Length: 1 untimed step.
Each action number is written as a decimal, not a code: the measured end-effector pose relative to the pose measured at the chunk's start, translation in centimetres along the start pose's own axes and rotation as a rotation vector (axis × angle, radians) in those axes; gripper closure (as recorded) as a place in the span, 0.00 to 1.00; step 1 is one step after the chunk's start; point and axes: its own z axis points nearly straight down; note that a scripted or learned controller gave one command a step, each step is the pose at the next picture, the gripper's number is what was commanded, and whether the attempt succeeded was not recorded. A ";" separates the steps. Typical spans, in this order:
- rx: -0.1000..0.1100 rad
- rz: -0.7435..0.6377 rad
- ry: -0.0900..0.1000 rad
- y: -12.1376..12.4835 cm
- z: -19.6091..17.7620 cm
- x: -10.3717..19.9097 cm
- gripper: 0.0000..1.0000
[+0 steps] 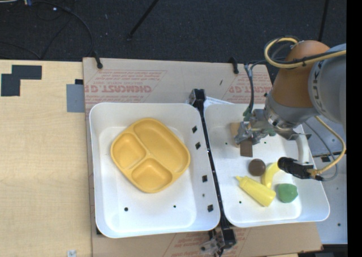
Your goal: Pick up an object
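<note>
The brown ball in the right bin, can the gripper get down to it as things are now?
Probably yes. The brown ball lies uncovered just below the gripper, though a yellow bottle and a banana crowd its lower right side.

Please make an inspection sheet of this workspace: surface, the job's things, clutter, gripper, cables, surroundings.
Surface: two white bins side by side, left bin and right bin, on cardboard.
Job's things: in the right bin, a brown round object, a yellow bottle, a green object, a small yellow piece.
Clutter: yellow divided tray in the left bin.
Gripper: gripper low over the right bin's upper part; a brown thing at its tip, hold unclear.
Cables: yellow hose looped on the arm.
Surroundings: dark floor, wooden board on the left.
</note>
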 end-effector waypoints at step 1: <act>0.001 0.000 0.000 0.0 -4.2 0.1 1.00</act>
